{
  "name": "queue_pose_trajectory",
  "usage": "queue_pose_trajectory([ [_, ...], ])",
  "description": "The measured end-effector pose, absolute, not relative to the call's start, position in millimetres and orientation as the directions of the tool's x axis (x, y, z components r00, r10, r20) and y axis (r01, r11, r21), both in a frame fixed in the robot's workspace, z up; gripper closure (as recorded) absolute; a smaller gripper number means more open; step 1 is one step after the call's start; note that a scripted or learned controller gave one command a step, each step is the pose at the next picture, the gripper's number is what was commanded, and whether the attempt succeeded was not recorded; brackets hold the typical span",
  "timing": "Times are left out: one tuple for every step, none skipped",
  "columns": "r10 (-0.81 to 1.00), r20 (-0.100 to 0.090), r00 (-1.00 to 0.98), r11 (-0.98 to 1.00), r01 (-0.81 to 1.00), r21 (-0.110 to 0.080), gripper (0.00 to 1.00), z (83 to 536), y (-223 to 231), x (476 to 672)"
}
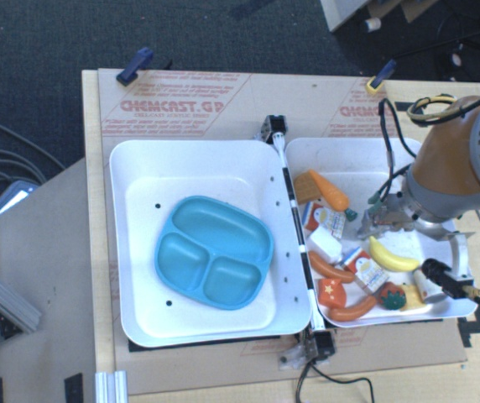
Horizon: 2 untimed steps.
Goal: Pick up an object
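**Arm low over the toy-food bin, nothing lifted yet**

On the left, the left bin (pixel 131 225) holds one thing: a blue divided plate (pixel 214 252) with three compartments, lying flat near the bin's middle. White floor shows all around it, so this side has plenty of open room. A black clip (pixel 273 127) at the far end marks the seam where the two bins meet, and another clamp (pixel 318 342) sits at the near end.

The right bin (pixel 341 154) is the crowded one. A toy carrot (pixel 329 191) lies toward its far left, next to a brown piece. Nearer, a red sausage (pixel 331 268) and a tomato-red piece (pixel 331 292) sit close to the seam wall, with small white packets between. A yellow banana (pixel 393 257) lies right of centre, and a second sausage (pixel 351 311) curves along the near wall.

The gripper (pixel 388 217) hangs low over the middle of this pile, just far of the banana, under the grey and orange arm (pixel 451 162). How its jaws stand cannot be told from this slant, and no object visibly sits between them. As a judgement, the pick is at the reaching stage; grasp and lift remain.

Room is tight: items touch or overlap, and those by the seam and near wall leave little side clearance. The banana looks the most open candidate.
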State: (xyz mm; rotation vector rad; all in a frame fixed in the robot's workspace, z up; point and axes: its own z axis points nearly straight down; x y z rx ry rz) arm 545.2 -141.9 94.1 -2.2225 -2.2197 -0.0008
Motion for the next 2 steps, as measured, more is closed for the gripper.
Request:
queue_pose_trajectory([
  [1.0, 0.001, -0.002, 0.002, 1.0, 0.0, 1.0, 199, -41, 530.5],
  [1.0, 0.001, 0.0, 0.0, 1.0, -0.001, 1.0, 259, -1, 495.7],
])
